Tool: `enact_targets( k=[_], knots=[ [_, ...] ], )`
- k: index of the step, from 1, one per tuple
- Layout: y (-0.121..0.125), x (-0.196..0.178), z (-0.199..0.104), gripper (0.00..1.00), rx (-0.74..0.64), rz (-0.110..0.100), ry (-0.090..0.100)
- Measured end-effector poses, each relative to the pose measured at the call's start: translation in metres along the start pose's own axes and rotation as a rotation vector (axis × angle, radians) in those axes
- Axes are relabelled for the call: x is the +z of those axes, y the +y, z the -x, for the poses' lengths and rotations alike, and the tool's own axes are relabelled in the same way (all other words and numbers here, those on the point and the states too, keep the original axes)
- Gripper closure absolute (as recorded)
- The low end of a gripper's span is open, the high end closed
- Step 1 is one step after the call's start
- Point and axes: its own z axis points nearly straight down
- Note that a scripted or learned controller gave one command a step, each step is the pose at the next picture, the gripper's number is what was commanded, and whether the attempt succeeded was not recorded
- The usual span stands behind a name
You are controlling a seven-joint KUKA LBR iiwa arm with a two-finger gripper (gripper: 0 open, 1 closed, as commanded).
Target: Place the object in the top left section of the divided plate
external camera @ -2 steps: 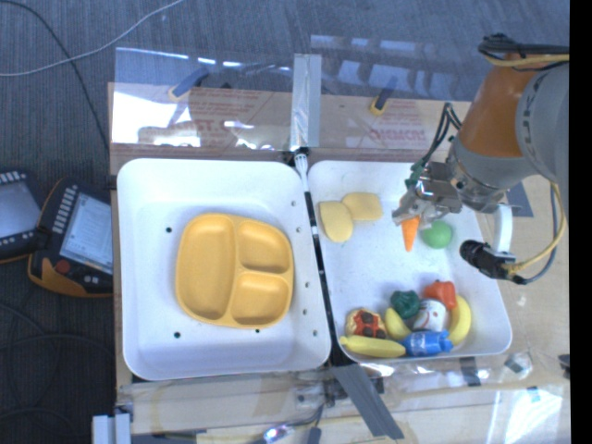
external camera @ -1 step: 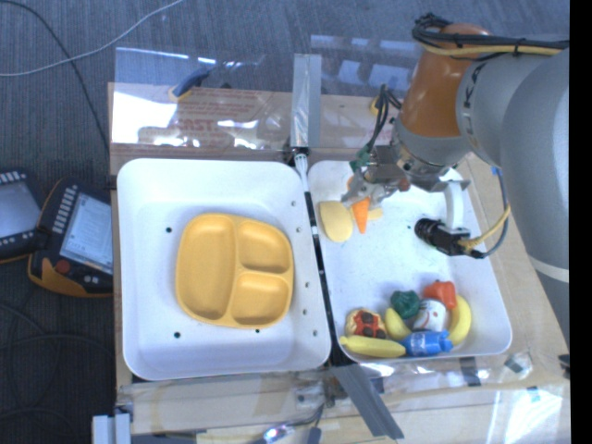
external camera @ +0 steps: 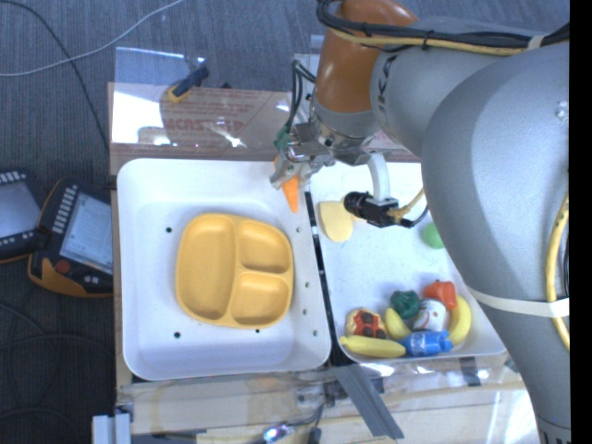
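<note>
gripper hangs over the rim between the two bins, pinching a small orange carrot-like toy w/ its tip pointing down. yellow divided plate sits in left bin, well below-left of the toy. best move imo: carry it left over the plate's top left section, lower close before release so it doesn't bounce into a neighbour section.

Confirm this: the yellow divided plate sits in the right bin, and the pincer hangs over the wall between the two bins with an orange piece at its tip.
Wrong on one point. The camera view shows the yellow divided plate in the left bin, not the right one. The rest stands: the pincer hangs over the wall between the bins, with an orange piece at its tip.
</note>
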Motion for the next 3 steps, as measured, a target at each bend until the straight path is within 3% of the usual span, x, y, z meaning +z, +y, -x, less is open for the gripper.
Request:
enact_targets(
  k=[1, 2, 3],
  knots=[
    [0.008, -0.024, -0.016, 1.0, -0.204, 0.002, -0.004],
    [-0.039, 0.027, -0.063, 1.0, -0.481, 0.001, 0.002],
    [-0.039, 0.027, -0.064, 0.0, -0.481, 0.001, 0.003]
  ],
)
